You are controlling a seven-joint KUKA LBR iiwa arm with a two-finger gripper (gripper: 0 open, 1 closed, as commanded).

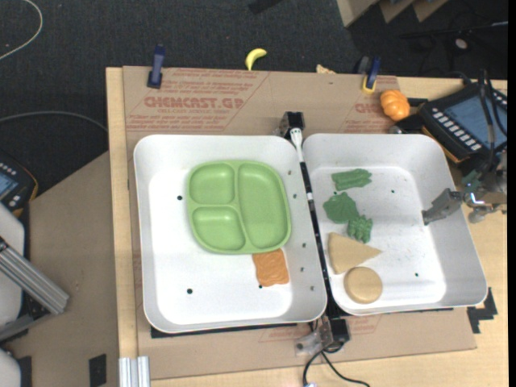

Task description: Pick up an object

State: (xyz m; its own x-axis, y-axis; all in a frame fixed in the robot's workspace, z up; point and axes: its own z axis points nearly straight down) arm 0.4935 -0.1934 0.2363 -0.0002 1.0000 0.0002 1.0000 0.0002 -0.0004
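The right bin (pixel 419 240) holds a flat green piece (pixel 352 179), a lumpy green piece (pixel 340 208) and a smaller green piece (pixel 359 229). Below them lie a tan wedge (pixel 351 253) and a tan round piece (pixel 364 284). The left bin (pixel 161 240) holds a green divided plate (pixel 239 205), with an orange piece (pixel 272 268) just below its lower right corner. My gripper (pixel 442 207) reaches in over the right bin's right rim. It is well apart from every object, with nothing seen in it.
Both bins sit on a cardboard sheet (pixel 201 99) held by blue clamps (pixel 156 67). A small orange object (pixel 394 104) and a black device with cables (pixel 463 123) lie behind the right bin. A yellow banana shape (pixel 255 56) lies at the far edge.
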